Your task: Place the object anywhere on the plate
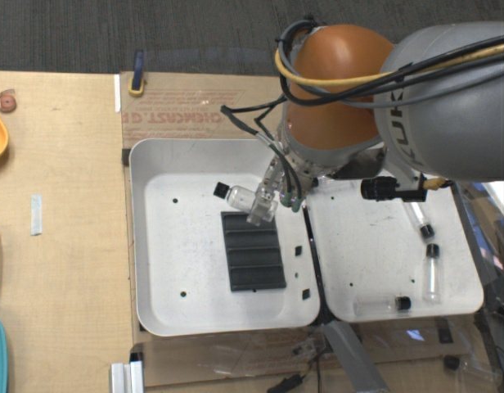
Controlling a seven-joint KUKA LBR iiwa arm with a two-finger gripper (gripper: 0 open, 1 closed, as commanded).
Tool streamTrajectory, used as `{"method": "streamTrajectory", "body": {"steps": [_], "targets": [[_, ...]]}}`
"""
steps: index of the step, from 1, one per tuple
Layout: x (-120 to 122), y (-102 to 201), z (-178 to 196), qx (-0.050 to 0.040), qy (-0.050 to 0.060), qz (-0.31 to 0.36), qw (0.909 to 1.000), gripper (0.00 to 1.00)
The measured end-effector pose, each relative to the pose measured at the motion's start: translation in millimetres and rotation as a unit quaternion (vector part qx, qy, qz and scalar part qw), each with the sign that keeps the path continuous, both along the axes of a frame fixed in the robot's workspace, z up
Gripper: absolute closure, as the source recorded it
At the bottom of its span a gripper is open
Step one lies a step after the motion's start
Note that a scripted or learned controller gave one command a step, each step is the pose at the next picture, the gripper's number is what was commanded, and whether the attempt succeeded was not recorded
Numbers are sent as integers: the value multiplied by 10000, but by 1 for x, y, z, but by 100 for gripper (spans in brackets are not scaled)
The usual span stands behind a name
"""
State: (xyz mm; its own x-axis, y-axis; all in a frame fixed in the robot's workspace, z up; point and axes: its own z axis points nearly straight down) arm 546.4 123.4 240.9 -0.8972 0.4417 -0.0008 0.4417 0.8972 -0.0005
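Hand (267, 205) low over left bin (154, 244), grip state cannot tell | clear vial (236, 195) at its tip, touching black ridged plate (254, 252) top edge | risk, judged: vial could roll off plate.

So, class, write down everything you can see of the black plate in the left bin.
The black plate is a dark, matte rectangle with ridges running across it that split it into bands; it looks like plastic or rubber. It lies flat on the floor of the left bin, right of the middle, its long side running away from the camera and turned slightly. At its far end the end effector hangs over it beside a small clear vial with a black cap. Whether either touches the plate cannot be told.
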Motion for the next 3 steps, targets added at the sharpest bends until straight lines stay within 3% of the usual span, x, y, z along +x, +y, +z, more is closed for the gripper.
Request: {"method": "streamTrajectory", "body": {"steps": [1,2,3], "targets": [[-40,-15,77,3,-7,2029,9792,100],[51,-37,93,4,-15,4584,8887,100],[50,21,40,11,-6,6473,7623,100]]}}
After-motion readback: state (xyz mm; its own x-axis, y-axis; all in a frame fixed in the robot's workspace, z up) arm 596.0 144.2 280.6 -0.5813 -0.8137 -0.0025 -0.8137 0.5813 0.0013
